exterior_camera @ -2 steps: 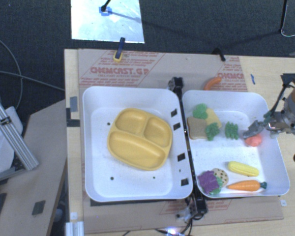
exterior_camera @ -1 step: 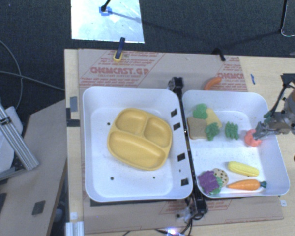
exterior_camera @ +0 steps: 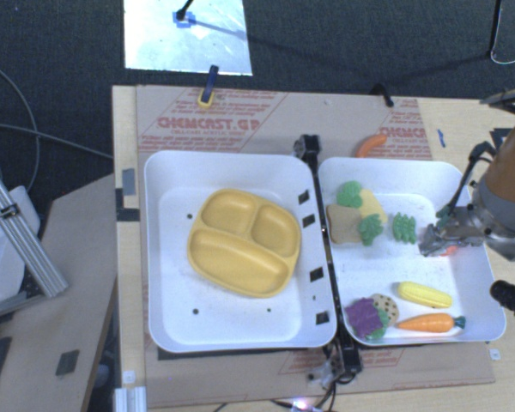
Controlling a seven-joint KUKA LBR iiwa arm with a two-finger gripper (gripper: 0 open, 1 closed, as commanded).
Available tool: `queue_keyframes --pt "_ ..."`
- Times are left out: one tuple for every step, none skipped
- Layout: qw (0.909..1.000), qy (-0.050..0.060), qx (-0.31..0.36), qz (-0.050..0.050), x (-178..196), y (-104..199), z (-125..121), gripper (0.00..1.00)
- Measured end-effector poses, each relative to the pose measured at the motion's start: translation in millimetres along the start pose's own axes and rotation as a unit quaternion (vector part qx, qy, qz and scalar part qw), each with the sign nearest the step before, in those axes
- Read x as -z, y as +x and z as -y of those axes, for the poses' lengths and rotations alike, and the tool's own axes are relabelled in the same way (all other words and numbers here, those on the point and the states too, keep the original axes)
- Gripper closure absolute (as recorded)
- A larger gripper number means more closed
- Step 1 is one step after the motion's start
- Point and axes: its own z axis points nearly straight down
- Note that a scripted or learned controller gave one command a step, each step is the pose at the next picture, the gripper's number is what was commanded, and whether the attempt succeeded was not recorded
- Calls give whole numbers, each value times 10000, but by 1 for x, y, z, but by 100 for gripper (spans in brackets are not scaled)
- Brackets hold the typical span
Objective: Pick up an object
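Note:
The right bin [exterior_camera: 352,269] holds several toy foods: a green broccoli piece [exterior_camera: 350,194] on a yellow item, a tan bread slice [exterior_camera: 344,224], a small green piece [exterior_camera: 371,228], a green leafy piece [exterior_camera: 403,227], a yellow banana [exterior_camera: 425,295], an orange carrot [exterior_camera: 427,323], purple grapes [exterior_camera: 366,317] and a cookie [exterior_camera: 384,306]. My gripper [exterior_camera: 438,241] is low at the bin's right side, just right of the leafy piece. A bit of red-orange shows by its tip.
The left bin [exterior_camera: 167,316] bears a yellow divided plate [exterior_camera: 245,241]. An orange toy [exterior_camera: 370,145] lies on the cardboard behind the right bin. A blue and yellow item [exterior_camera: 209,87] sits at the back. A metal frame stands at the far left.

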Motion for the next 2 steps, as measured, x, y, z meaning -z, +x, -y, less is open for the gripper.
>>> queue_keyframes --pt "10000 4 -21 5 -109 41 25 100" --pt "10000 -50 35 -6 1 129 22 100"
